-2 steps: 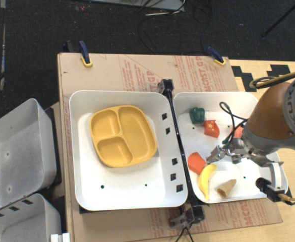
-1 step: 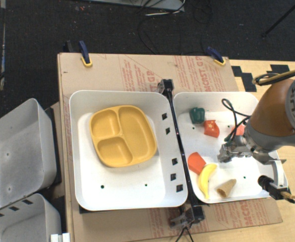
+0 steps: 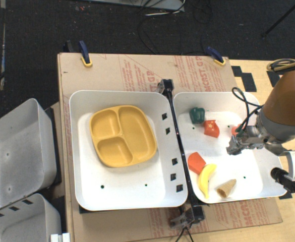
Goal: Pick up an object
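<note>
though its grip cannot be told, hand (image 3: 236, 146) above right bin (image 3: 248, 185), beside red block (image 3: 211, 128)

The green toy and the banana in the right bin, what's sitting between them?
In the camera view, two red pieces lie between the green toy and the banana: a small red one higher up and a bigger red one touching the banana.

Red printed lettering on cardboard sheet (image 3: 137, 67) under bins, upside down, too blurred to read.
</note>
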Robot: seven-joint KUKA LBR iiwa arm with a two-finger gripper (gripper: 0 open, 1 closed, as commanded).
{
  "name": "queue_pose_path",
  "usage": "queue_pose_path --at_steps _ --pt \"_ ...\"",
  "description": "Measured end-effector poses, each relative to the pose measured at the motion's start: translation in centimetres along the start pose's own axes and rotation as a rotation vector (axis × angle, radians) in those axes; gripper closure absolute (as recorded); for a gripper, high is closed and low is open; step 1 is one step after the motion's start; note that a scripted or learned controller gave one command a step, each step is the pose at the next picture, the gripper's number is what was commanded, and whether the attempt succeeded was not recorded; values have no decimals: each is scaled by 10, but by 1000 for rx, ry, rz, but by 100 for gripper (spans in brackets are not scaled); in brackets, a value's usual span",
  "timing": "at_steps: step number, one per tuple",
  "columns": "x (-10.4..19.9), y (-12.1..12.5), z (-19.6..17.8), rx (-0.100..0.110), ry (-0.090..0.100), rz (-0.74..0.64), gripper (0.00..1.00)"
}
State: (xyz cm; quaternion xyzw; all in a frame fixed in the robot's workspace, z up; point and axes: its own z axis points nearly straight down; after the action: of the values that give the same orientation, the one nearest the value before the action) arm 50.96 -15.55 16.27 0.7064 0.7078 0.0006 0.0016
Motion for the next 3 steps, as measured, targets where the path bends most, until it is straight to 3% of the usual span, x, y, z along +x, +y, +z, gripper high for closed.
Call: queue_pose_path --at_steps 2,3 --pt "7 0 -88 -3 -1 -2 100" --pt "70 -3 -83 4 2 -4 100"
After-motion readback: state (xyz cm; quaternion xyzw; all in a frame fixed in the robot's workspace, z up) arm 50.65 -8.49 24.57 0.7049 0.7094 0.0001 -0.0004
